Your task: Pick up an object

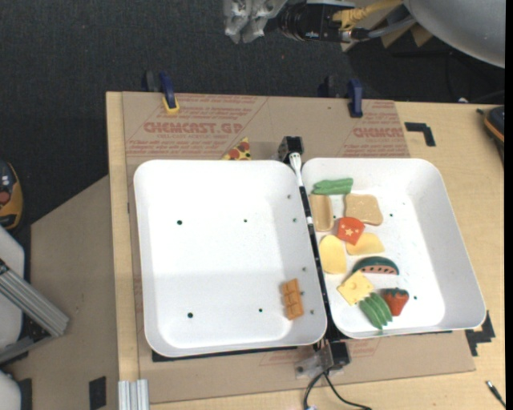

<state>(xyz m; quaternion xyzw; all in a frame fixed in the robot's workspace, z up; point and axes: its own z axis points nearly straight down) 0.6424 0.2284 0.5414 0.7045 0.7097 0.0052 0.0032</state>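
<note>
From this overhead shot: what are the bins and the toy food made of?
Bins: look like thin white plastic, smooth with a slight sheen and rounded molded rims. Watermelon slice and orange waffle piece: probably plastic or rubber toy food, with flat saturated colors and a matte look; too small to be sure.

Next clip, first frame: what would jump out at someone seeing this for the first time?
The bright cluster of toy food packed into the right bin, along its left side. Next, the lone orange waffle-like piece in the left bin, near its lower right corner. The gripper hangs at the top edge, away from both bins.
</note>
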